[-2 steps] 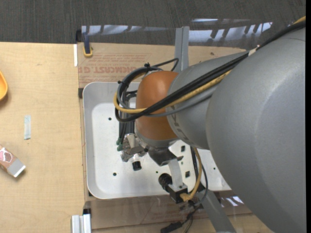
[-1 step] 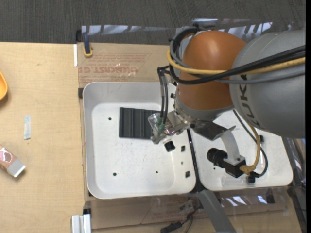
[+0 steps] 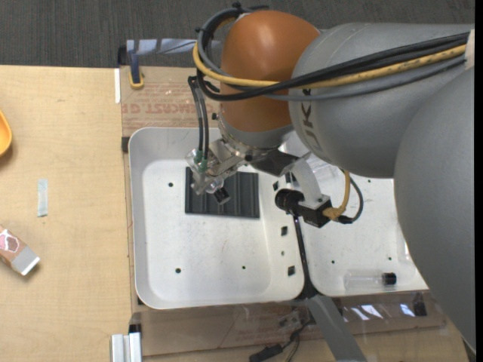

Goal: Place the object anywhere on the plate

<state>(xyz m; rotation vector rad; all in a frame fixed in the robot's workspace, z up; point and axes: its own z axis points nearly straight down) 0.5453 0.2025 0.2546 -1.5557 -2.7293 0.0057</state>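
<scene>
The plate (image 3: 223,194) is a flat black ribbed rectangle near the far edge of the left bin (image 3: 151,277). The hand (image 3: 210,179) hangs right over it; can't tell its grip. A clear syringe-looking thing (image 3: 370,280) lies in the right bin's (image 3: 392,202) near corner.

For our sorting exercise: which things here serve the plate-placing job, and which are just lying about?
Job: gripper, black ribbed plate, perhaps the clear tube in the right bin.
Lying about: grey strip, wrapped block, orange item, blue clamp.
</scene>
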